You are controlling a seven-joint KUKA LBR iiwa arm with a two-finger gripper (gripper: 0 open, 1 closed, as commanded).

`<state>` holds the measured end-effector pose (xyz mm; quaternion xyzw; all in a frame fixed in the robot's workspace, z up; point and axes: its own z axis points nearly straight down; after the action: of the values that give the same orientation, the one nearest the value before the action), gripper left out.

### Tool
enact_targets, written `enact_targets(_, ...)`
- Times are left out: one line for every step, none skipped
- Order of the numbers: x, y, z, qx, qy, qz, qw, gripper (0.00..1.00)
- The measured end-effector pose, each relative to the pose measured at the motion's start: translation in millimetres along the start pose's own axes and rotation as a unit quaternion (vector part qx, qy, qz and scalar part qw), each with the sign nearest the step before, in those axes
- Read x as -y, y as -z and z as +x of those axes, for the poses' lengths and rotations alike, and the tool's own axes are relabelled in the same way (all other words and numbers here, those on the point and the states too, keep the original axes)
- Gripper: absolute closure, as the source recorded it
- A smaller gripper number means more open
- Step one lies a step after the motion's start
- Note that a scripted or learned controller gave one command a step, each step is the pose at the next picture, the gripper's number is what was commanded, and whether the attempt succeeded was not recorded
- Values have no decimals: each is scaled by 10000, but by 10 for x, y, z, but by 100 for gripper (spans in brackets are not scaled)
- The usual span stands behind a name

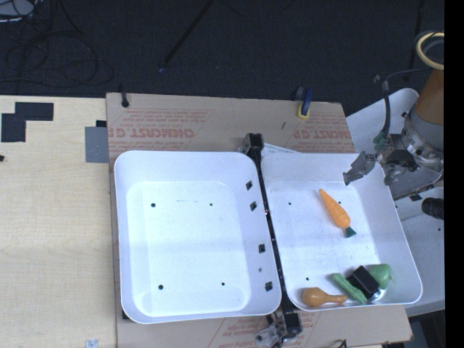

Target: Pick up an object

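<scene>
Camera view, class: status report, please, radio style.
Gripper open, above right bin's far edge, holding nothing. Toy carrot lying free. Nothing blocking it.

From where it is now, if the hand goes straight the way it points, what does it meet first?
The hand points left and down into the right bin. It would probably meet the bin's bare floor first, short of the carrot; depth is hard to judge.
</scene>
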<state>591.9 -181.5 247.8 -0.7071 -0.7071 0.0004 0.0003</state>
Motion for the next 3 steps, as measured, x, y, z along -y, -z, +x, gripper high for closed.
enact_targets(-179,-1132,-321,-6,-4,40,10000,0)
enact_targets(-271,-1302,-308,-4,16,16,10000,0)
enact_targets(-417,-1618,154,-10,18,16,10000,0)
